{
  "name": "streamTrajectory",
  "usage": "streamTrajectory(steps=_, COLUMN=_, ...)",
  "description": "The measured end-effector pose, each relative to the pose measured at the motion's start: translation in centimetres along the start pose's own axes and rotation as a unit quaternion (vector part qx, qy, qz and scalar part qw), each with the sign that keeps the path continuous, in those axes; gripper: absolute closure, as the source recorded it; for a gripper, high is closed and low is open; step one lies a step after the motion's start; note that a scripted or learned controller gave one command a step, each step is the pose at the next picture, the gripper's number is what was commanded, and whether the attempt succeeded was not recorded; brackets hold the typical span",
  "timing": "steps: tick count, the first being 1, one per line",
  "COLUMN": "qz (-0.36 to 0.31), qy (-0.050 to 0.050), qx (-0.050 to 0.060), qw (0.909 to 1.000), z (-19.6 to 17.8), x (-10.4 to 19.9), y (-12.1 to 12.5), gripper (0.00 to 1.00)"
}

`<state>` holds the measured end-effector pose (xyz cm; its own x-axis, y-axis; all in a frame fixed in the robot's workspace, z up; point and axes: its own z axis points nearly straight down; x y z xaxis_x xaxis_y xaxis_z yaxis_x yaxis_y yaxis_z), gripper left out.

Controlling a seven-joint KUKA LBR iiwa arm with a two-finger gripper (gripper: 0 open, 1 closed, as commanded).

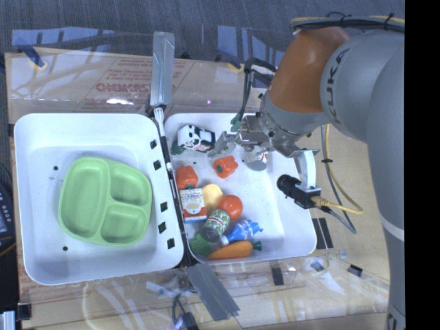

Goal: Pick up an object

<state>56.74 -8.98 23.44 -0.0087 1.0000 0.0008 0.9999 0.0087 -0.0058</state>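
Your gripper (237, 141) hangs low over the right bin (297, 234), just above an orange pepper (225, 166); whether it is apart or together, you cannot tell. A green tray (104, 201) occupies the left bin (27, 184).

Dark grey carpet (137, 2) behind, cardboard sheet (96, 81) under clear plastic – tan bench (357, 294), black tape marks

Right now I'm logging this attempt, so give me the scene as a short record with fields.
left bin: holds a green divided plate
right bin: toy food piled along its left side, including a carrot, a tomato and a toy cow
gripper: low over the right bin's far end, beside the cow
held item: none seen
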Motion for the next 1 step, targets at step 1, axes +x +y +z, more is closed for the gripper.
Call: streamTrajectory(steps=1, qz=0.033, qy=0.000, qx=0.003, qw=0.9994, z=12.94, x=-3.63, y=4.55, gripper=0.00)
